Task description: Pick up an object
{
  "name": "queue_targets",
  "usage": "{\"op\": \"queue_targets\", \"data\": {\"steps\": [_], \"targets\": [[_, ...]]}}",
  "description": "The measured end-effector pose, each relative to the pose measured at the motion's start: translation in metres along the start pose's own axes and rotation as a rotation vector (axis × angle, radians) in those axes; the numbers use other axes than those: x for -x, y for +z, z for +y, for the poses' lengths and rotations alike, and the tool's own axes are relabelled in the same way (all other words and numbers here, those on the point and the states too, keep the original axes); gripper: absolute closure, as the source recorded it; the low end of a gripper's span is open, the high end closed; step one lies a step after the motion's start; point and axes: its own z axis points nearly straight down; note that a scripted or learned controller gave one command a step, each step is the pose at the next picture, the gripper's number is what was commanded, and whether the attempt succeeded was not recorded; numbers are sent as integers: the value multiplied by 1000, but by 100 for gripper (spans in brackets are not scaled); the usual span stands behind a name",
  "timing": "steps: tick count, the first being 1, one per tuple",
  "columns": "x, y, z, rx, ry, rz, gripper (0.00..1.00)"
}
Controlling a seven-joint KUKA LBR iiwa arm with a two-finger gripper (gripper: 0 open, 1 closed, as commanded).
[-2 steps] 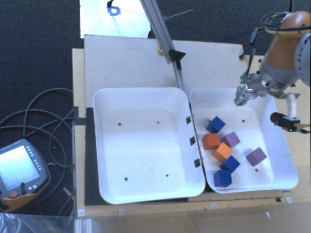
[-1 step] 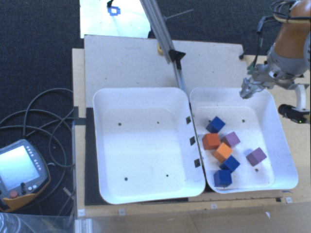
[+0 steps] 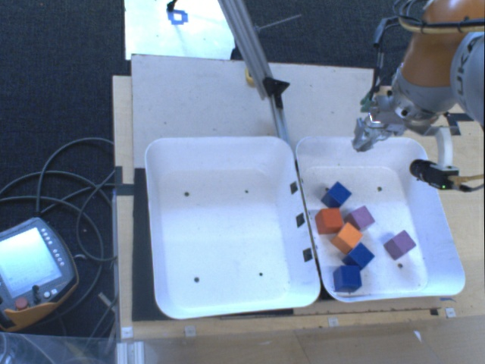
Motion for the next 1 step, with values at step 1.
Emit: {"op": "queue_targets", "data": {"steps": [1], "targets": [[-53, -9, 3, 0, -1, 1, 100]]}}
